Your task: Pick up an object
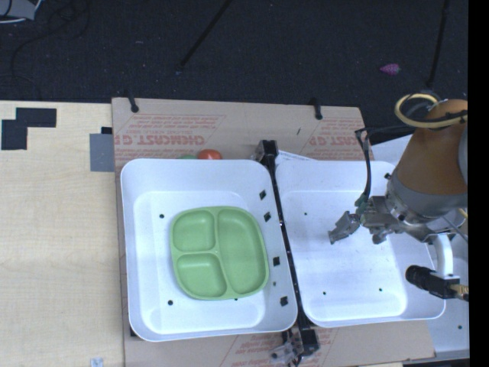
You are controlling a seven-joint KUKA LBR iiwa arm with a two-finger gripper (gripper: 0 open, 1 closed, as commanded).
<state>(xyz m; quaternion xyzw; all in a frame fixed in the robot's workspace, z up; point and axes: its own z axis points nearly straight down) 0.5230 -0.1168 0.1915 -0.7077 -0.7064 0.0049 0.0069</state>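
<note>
Camera view: pale green three-compartment plastic plate [219, 252] seen flat in left white bin [145, 205], well apart from two-finger gripper [345, 228] over right white bin [344, 312] (finger state cannot be told). Reach step judged pending; leftward travel and descent required.
</note>
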